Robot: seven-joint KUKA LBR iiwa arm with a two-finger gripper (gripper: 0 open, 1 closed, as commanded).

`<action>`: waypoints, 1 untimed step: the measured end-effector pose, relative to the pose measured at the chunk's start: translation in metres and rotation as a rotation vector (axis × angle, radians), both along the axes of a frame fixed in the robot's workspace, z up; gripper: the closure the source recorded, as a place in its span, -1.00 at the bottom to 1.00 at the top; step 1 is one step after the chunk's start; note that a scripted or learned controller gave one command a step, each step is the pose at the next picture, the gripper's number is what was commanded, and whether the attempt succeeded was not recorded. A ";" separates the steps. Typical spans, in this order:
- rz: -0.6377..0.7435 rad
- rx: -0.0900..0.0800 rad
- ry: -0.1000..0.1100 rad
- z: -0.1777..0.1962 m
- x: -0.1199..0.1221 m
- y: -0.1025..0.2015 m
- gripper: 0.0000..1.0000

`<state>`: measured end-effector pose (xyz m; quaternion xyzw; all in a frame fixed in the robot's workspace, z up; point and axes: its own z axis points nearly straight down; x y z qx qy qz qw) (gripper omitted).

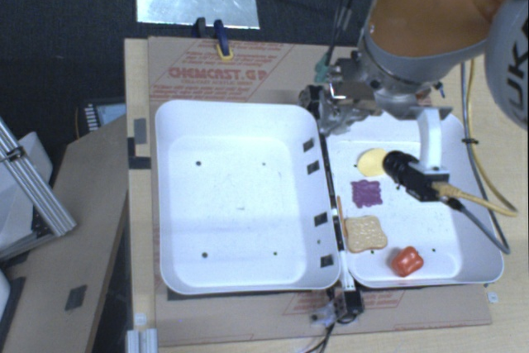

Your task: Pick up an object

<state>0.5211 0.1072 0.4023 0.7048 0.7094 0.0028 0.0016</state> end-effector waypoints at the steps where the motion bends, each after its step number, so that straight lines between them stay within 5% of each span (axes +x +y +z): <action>1: -0.006 -0.003 0.012 -0.064 -0.036 -0.011 1.00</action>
